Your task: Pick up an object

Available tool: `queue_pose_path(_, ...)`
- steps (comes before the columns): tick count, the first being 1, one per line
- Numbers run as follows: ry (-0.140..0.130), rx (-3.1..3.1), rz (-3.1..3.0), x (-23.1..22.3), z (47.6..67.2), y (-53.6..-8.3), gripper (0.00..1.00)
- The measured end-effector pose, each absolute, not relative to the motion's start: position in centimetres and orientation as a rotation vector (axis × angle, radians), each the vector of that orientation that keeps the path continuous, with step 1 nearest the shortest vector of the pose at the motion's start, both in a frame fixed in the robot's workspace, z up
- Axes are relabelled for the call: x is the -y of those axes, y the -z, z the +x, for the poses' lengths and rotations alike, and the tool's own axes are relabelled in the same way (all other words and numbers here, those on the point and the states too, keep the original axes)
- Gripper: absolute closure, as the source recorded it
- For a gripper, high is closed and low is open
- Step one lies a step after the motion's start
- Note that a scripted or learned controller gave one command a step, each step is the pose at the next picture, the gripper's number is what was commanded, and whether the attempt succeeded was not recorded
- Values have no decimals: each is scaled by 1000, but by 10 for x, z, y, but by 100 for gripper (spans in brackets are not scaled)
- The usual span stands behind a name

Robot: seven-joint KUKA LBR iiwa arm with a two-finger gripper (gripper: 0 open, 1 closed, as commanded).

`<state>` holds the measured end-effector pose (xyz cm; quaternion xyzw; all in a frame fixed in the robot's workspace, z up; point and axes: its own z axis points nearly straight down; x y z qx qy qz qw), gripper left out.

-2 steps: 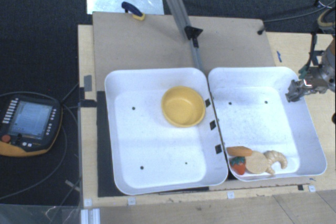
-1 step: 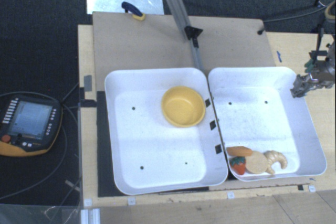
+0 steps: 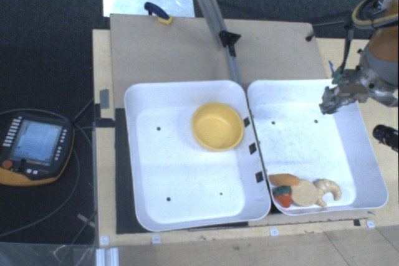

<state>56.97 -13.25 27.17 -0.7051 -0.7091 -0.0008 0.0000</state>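
A yellow bowl sits in the left white bin, near its upper right. In the right white bin a small heap lies at the front edge: an orange carrot-like piece, a red piece, a pale round disc and a beige croissant-like piece. My gripper hangs over the right bin's upper right part, well away from the heap. Nothing shows between its dark fingertips.
A grey pole slants across the bench from the top to the gap between the bins. A yellow-and-blue clamp lies at the bench's back edge. A teach pendant rests on the floor at left.
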Motion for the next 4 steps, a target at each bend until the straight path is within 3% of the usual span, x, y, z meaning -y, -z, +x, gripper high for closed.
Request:
queue_pose_path(1,1,2226,-2215,80,564,-258,100)
queue_pose_path(3,1,2226,-2216,-18,570,-233,100)
queue_pose_path(4,2,2227,-2215,-74,563,-240,100)
